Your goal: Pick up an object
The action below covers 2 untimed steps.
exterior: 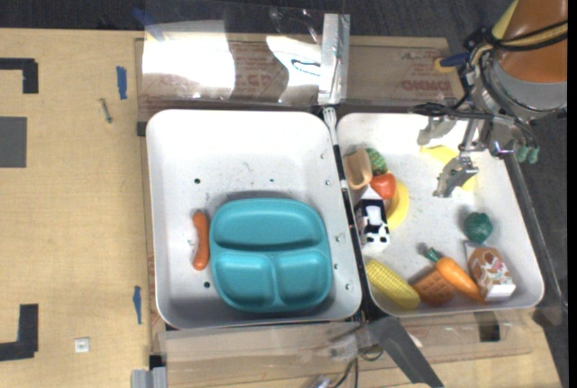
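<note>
Gripper (455, 174) hangs over the far part of the right bin (527, 237), at the end of the grey arm (532, 34) with its orange band. Whether the jaws are spread or closed cannot be told; nothing shows between them. Just under the gripper lies a yellow piece (448, 153) on the bin floor, partly hidden by the metal.

Nearer the camera in the same bin sits a dark green lump (477, 225), apart from the gripper. Below it a carrot (453, 274) lies aslant, with a small carton (492, 273) touching its right side; the carton's print is too small to read. A corn cob (390, 284) lies at the near left corner, and a brown waffle-like piece (434, 289) sits between cob and carrot.

Along the left wall of that bin stand a tan block (358, 167), a red and green vegetable (382, 182), a banana (399, 204) and a black-and-white cow (373, 224), all crowded together.

In the left bin (234, 138) rests a teal tray (268, 253) with three compartments, and an orange sausage (200, 239) just beside its left edge.

Behind the bins a cardboard strip (401, 70) carries faint lettering, not legible.
</note>
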Motion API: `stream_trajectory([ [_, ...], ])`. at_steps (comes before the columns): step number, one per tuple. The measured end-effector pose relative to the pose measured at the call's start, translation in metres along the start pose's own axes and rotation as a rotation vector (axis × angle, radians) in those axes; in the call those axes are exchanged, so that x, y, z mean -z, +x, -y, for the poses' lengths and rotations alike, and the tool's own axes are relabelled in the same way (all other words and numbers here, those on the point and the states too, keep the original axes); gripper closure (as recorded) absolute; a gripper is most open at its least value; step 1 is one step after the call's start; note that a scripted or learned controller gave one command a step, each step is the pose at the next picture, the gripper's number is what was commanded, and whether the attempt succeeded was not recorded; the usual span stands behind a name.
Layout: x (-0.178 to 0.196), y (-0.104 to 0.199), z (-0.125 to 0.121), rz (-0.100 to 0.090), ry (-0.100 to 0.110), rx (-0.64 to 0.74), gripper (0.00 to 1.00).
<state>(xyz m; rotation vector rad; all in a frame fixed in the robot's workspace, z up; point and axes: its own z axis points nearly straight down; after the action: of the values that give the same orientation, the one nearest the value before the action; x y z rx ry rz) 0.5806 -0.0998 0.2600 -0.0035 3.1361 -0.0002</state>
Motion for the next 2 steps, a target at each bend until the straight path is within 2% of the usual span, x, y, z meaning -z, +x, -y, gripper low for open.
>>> stream_trajectory([
  [1,-0.156,0.047,0.038,-0.011,-0.002,-0.105,0.00],
  [2,-0.172,-0.073,0.059,0.003,0.001,-0.195,0.00],
])
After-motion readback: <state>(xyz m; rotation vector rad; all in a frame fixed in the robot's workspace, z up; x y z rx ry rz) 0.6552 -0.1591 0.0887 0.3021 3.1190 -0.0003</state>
